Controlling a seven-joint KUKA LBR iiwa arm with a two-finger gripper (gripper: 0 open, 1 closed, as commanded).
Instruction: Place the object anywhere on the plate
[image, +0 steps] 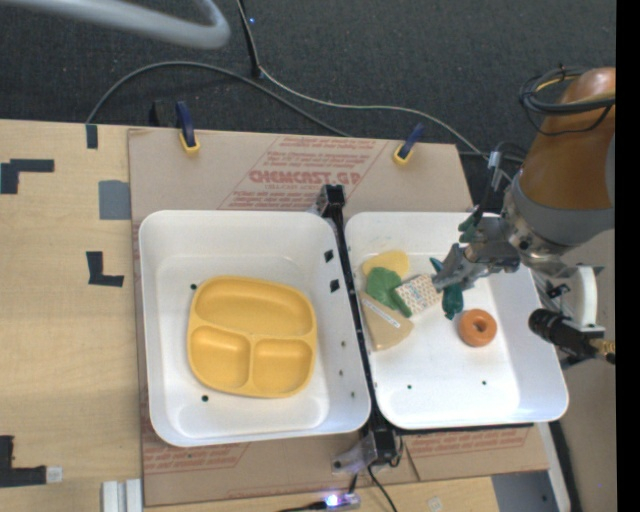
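The gripper (452, 285) hangs low over the right bin (520, 400), its teal-tipped fingers (453, 299) pointing down; how far apart they stand cannot be told, and nothing shows between them. Just beside it, to the lower right, lies an orange ring (478, 327). On its other side sits a cluster: a green piece (382, 288), a patterned packet (417, 292), and pale yellow items (388, 326). The yellow divided plate (253, 335) rests in the left bin (160, 240), well apart.

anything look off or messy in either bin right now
Nothing looks spilled or broken. The yellow plate lies flat in the left bin. In the right bin a small heap of objects is bunched against the dividing wall, overlapping one another, while the orange ring lies apart. The end effector hovers between them.
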